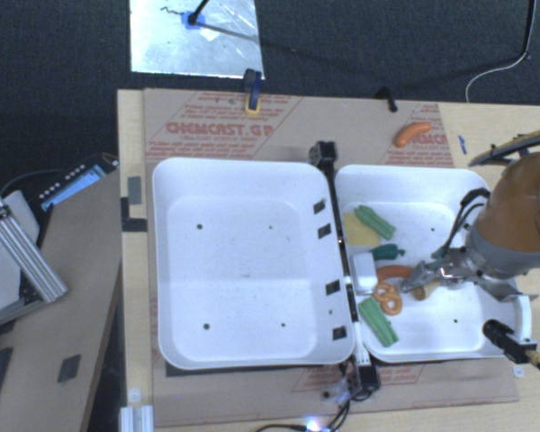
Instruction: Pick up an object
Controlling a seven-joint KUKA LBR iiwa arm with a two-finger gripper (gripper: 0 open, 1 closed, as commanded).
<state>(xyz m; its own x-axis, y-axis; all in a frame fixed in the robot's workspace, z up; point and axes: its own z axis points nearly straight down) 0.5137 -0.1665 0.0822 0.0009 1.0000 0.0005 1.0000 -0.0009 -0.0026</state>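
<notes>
The right bin (432,336) holds several small toys near its left wall: a green piece (374,220), a yellow piece (364,233), a teal piece (383,252), a white block (364,269), an orange-red piece (393,273), an orange pretzel-like ring (388,297) and a green piece (378,321). My gripper (420,282) reaches in from the right and sits low, just right of the orange ring and the orange-red piece. Its fingertips are close to them, and I see nothing clearly between them.
The left bin (243,259) lies beside the right one, with black clips along the shared wall (335,241). An orange sausage-shaped toy (412,134) lies on the cardboard behind the right bin. A yellow and blue clamp (252,93) stands at the back.
</notes>
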